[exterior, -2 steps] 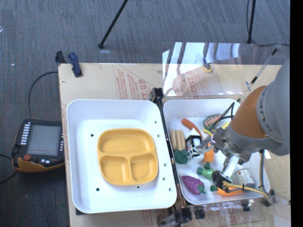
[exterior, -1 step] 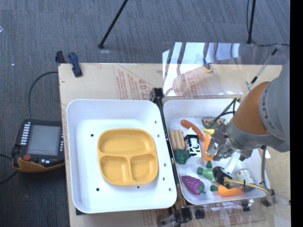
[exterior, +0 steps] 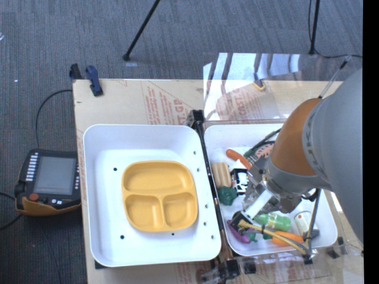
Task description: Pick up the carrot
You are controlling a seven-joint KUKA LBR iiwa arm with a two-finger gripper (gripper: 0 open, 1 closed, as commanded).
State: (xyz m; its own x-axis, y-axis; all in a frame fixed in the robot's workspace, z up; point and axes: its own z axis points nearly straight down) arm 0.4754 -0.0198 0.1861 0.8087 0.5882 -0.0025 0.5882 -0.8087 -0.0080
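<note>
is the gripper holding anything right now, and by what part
Cannot be told. The gripper is low in the right bin among the toys, with the carrot lying just beside it, not visibly between its fingers.

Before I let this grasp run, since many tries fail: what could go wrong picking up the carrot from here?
1. The right bin is crowded. The carrot lies against a green bottle and a purple toy, so the gripper might catch a neighbour instead.
2. The carrot sits near the bin's front wall, which could block a finger.
3. Another orange piece lies further back; the program might pick the wrong one.
</note>
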